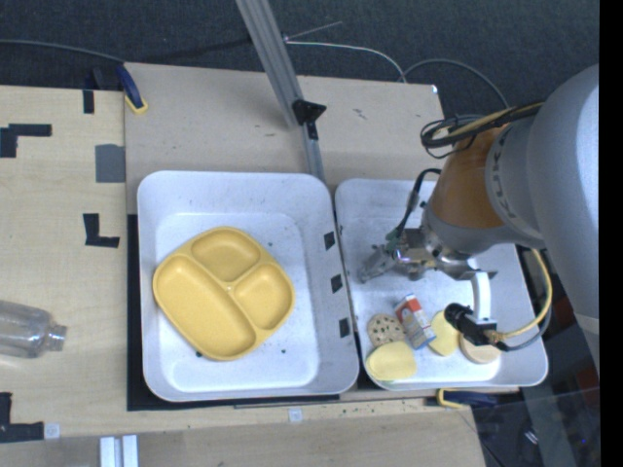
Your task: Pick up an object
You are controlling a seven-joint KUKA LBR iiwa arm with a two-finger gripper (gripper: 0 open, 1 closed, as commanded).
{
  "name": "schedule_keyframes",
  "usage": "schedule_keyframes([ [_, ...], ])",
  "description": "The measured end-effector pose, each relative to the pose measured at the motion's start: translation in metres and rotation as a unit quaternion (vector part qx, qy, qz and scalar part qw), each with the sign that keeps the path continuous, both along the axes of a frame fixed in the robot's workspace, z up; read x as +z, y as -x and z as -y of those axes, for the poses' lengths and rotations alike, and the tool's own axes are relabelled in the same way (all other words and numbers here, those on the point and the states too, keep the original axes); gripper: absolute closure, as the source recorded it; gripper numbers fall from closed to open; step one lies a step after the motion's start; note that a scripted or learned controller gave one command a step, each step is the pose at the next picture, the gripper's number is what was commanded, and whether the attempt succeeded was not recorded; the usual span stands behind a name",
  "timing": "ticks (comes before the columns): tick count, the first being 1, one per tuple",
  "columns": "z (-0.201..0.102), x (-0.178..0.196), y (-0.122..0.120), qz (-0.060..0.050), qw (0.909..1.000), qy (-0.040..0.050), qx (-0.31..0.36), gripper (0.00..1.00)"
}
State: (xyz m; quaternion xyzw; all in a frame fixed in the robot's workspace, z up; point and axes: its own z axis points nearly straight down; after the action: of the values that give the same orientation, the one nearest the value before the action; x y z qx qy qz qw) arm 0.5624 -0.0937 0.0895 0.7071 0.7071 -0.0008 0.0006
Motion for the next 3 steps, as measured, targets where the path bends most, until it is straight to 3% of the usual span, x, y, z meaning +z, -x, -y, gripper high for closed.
schedule_keyframes([
  [1, -0.003, 0.0, 0.033, 0.001, 1.0, 0.0001, 0.0, 0.0],
  [2, -0.082, 0.07, -0.004, -0.002, 1.0, 0.0, -0.001, 0.0],
  [3, -0.094, 0.08, -0.005, -0.004, 0.9999, -0.0089, 0.006, 1.0],
])
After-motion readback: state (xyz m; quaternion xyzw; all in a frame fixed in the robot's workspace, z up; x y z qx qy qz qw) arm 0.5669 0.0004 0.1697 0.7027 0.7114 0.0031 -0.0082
